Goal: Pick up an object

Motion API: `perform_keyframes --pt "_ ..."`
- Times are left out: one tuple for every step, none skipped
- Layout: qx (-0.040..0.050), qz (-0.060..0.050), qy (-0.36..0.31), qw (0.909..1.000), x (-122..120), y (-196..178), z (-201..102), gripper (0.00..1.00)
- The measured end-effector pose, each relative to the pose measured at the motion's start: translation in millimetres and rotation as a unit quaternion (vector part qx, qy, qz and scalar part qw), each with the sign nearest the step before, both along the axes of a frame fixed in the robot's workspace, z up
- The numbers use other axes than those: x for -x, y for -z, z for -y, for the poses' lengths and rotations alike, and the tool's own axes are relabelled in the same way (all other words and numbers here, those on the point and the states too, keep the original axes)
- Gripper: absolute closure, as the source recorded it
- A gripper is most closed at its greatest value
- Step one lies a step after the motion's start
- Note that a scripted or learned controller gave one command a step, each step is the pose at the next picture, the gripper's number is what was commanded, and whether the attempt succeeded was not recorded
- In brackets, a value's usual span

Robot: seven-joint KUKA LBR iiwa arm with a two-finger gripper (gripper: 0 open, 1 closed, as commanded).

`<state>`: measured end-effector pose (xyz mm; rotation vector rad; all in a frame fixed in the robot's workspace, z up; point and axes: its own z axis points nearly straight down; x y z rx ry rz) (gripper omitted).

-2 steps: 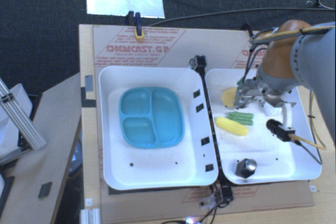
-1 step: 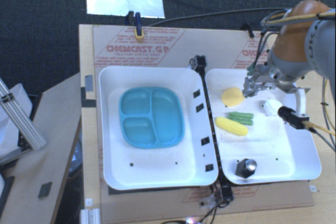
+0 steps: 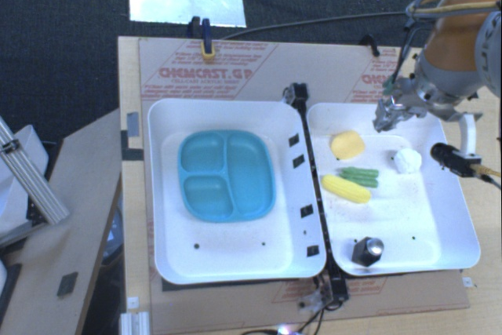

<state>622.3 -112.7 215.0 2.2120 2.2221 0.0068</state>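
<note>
- Worktop (image 3: pixel 235 63): carries two shallow white bins side by side, joined along a black clipped seam, so items can be moved between them.
- Left bin (image 3: pixel 169 247): holds a blue divided plate (image 3: pixel 227 172) lying flat at its centre.
- Right bin (image 3: pixel 447 235): holds all loose candidates for the pick, spread apart, which leaves approach room around each.
- Arm with pincer (image 3: pixel 386 120): poised above the far edge of the right bin; whether the pincer is apart or together cannot be told, and nothing is seen held.
- Corn cob (image 3: pixel 346 188): near the seam, just beside the green beans (image 3: pixel 361 176).
- Yellow lump (image 3: pixel 347 144): closest to the pincer, the likely target.
- White piece (image 3: pixel 407 160): right of centre.
- Metal cup (image 3: pixel 367 251): at the near edge.
</note>
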Motion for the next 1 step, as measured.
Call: perform_keyframes --pt "-0.0015 -0.002 -0.002 1.0000 18.1 -12.7 -48.1 1.00"
